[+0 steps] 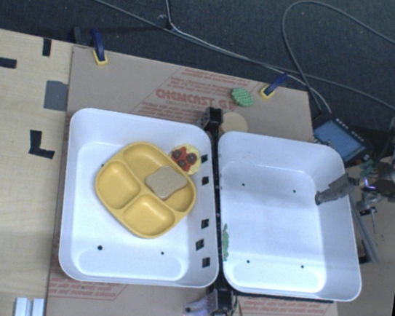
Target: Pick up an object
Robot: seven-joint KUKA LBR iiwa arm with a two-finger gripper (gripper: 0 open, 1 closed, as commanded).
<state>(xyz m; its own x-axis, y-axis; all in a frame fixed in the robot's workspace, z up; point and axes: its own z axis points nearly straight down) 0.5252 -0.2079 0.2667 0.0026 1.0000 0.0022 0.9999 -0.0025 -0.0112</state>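
Note:
A yellow divided plate (133, 194) lies in the left bin (78, 246). On the plate rests a tan slice of toy bread (165, 181). A small red and yellow food toy (185, 157) sits at the plate's upper right rim. A small green piece (225, 239) lies against the left wall of the right bin (282, 232). My gripper (323, 197) reaches in over the right bin's right rim, low and slanted toward the bin floor, far from all of these objects. Nothing shows in it.
Behind the bins, on the cardboard sheet, lie a green dotted toy (242, 95) and a pale round piece (235, 122). Blue and yellow clamps (98, 50) hold the cardboard's far corners. Cables cross the dark floor behind.

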